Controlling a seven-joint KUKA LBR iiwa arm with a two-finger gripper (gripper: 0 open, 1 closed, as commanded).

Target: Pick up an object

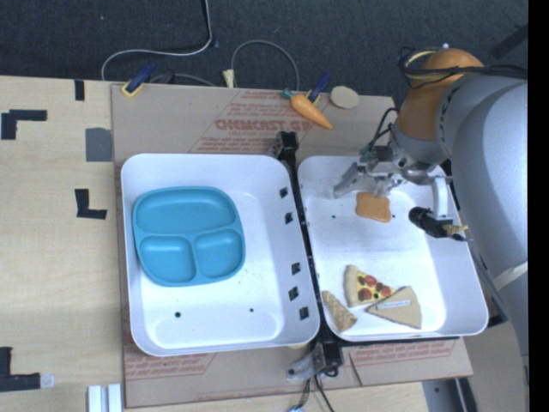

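My gripper hangs over the back part of the right bin, and its fingers look spread apart. An orange-tan toy food piece lies on the bin floor just in front of and below the fingertips, and I see nothing clamped between them. Toward the bin's front lie a pizza slice, a tan wedge and a brown crusty piece by the front left corner.
The left bin holds a blue compartment plate. Behind the bins, on the cardboard, lie a toy carrot and a beige round piece. Black clips run along the wall between the bins.
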